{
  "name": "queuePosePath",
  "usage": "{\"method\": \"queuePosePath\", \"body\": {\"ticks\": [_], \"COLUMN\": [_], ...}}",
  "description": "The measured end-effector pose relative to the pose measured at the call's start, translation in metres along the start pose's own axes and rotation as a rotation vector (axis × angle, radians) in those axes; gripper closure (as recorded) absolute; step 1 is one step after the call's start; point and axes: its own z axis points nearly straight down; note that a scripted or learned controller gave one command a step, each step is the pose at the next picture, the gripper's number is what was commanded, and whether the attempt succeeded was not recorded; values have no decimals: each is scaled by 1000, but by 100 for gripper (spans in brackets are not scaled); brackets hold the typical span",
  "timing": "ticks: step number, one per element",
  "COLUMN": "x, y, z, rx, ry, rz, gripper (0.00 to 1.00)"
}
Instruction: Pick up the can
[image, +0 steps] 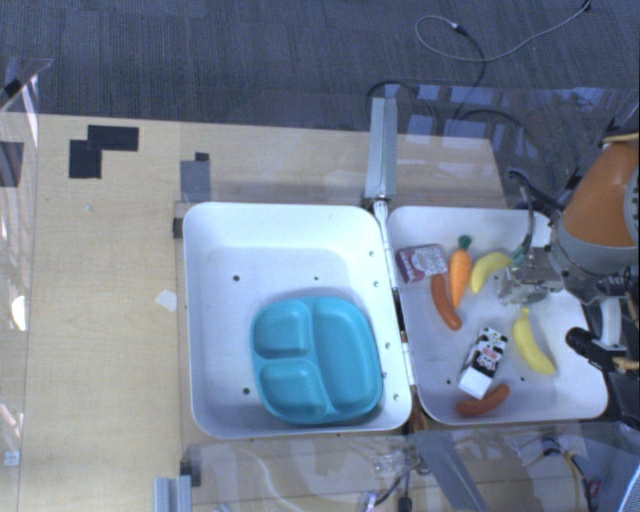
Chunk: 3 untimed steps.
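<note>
I am viewing the arm (600, 205) reaching in from the right, its orange band above the wrist leaning over the right bin (580, 405). The hand (524, 283) is hanging low over the bin's upper right part, between two bananas: one banana (489, 268) just to its left, the other banana (531, 345) below it. I cannot tell how its grip is standing. The can (421, 262) is lying on its side in the bin's upper left corner, well apart from the hand. A carrot (459, 276) and a sausage (445, 301) are lying between them. A small carton (484, 360) is sitting above a second sausage (482, 402). The left bin (215, 300) is holding a blue divided tray (315, 358) on the table (100, 330).
</note>
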Motion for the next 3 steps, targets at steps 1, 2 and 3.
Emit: {"method": "queuePosePath", "body": {"ticks": [1, 2, 3], "x": [33, 33, 4], "y": [58, 58, 35], "z": [-84, -83, -17], "rx": [5, 5, 4], "ry": [-1, -1, 1], "rz": [167, 167, 139], "gripper": [100, 0, 0]}}
